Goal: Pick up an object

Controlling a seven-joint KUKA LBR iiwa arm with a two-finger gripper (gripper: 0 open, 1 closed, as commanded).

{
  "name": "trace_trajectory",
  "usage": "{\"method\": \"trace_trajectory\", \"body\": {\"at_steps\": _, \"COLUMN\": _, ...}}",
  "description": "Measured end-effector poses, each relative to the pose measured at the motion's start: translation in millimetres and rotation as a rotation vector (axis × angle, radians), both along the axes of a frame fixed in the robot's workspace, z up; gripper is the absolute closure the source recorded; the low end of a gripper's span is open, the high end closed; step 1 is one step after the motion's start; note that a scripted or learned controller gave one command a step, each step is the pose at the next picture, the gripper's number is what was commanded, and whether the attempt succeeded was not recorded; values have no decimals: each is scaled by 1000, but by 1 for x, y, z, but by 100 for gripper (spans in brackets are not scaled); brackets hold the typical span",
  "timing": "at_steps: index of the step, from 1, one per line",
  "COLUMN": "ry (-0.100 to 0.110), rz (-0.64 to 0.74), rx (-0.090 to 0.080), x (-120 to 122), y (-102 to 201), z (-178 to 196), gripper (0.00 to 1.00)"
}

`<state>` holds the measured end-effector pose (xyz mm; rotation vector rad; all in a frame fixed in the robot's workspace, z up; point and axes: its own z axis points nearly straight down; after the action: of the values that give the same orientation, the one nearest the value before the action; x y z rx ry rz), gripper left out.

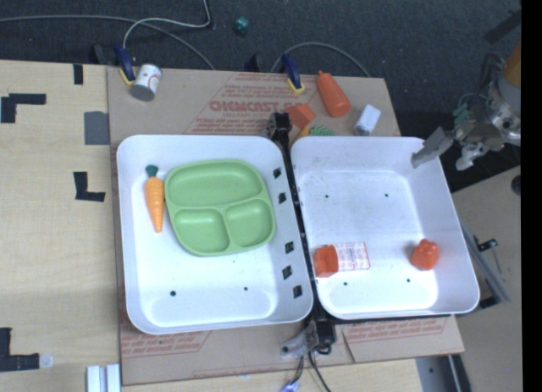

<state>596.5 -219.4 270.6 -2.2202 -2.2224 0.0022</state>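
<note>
- Bins sit side by side so the arm can reach either — the left bin (135,280) carries a green divided plate (222,207) with a toy carrot (155,200) beside it.
- The right bin (440,297) holds likely targets: an orange-red toy (425,254), a small orange block (325,260) touching a label card (354,256).
- The gripper (449,149) hangs over the right bin's far right rim, holding nothing — jaw width unreadable.

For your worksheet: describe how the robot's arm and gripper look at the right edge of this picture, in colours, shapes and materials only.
The gripper is pale grey metal with angular, blade-like parts. Behind it sits a cluttered silver-grey wrist block with small dark and greenish details, and a patch of orange shows at the frame's edge above it.
</note>
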Motion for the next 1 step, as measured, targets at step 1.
{"method": "trace_trajectory", "body": {"at_steps": 1, "ry": 3, "rz": 0, "rx": 2, "x": -20, "y": -3, "z": -116, "gripper": 0}}
